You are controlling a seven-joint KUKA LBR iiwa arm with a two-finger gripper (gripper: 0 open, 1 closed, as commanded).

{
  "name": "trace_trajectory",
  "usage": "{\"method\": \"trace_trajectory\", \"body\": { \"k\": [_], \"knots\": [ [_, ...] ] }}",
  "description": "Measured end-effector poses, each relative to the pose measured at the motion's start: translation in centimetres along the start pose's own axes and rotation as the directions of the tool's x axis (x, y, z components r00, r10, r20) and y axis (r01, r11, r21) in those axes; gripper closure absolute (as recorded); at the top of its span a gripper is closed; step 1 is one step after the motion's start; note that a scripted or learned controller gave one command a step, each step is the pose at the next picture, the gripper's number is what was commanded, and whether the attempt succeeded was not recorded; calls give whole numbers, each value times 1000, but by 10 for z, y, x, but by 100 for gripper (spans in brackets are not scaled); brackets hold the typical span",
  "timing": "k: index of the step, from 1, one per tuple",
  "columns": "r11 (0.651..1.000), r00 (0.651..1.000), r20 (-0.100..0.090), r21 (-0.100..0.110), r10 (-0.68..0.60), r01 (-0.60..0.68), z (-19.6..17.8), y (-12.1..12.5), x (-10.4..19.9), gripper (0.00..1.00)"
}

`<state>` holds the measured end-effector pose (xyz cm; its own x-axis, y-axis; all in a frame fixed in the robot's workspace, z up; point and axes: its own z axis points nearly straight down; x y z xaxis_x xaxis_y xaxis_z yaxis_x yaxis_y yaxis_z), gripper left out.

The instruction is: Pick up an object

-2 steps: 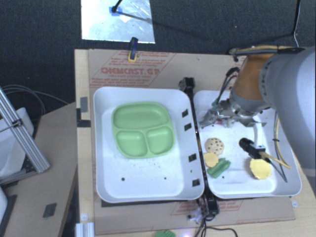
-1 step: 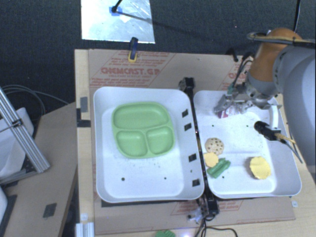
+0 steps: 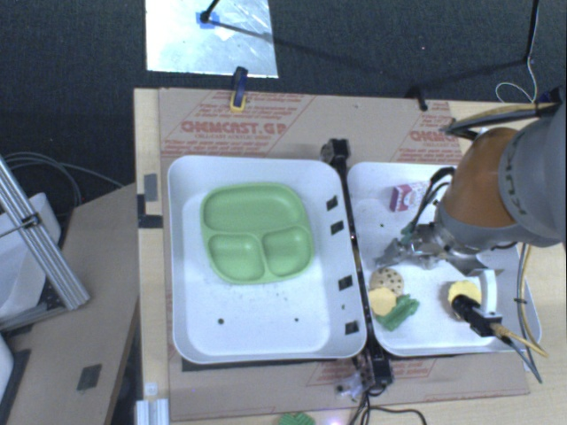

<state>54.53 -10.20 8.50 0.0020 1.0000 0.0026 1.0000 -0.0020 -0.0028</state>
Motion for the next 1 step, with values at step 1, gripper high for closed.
{"method": "trace_trajectory", "body": {
  "k": [1],
  "knots": [
    [1000,1000,1,1,-1,1,1,-61,8,0]
  ]
}}
